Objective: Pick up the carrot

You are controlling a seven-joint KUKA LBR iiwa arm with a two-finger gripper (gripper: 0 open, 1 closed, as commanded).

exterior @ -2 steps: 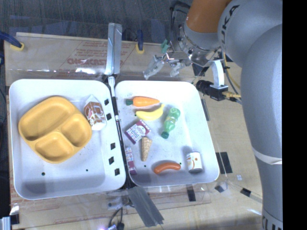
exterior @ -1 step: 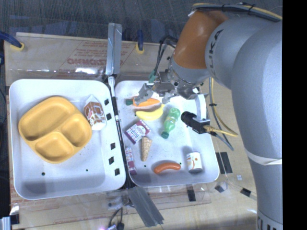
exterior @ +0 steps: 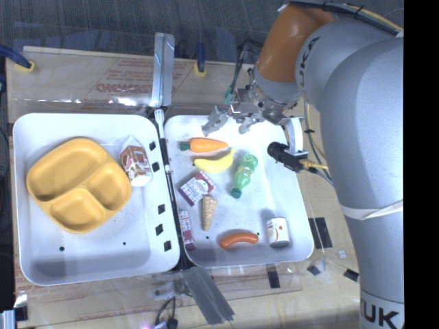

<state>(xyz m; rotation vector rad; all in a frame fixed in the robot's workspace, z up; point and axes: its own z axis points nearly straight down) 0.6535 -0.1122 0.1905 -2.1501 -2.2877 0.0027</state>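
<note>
Fingers spread and empty, the claw [exterior: 230, 118] hangs just above the carrot [exterior: 208, 144], which lies near the back of the right bin [exterior: 291, 204] touching a banana [exterior: 213, 162]; a clean pick likely means descending to straddle the carrot's middle without catching the banana.

One fixed camera looked down at a slant from above the tabletop [exterior: 82, 81], near enough to take in both bins [exterior: 41, 266] (side by side), with the arm [exterior: 357, 81] entering from the right.
</note>
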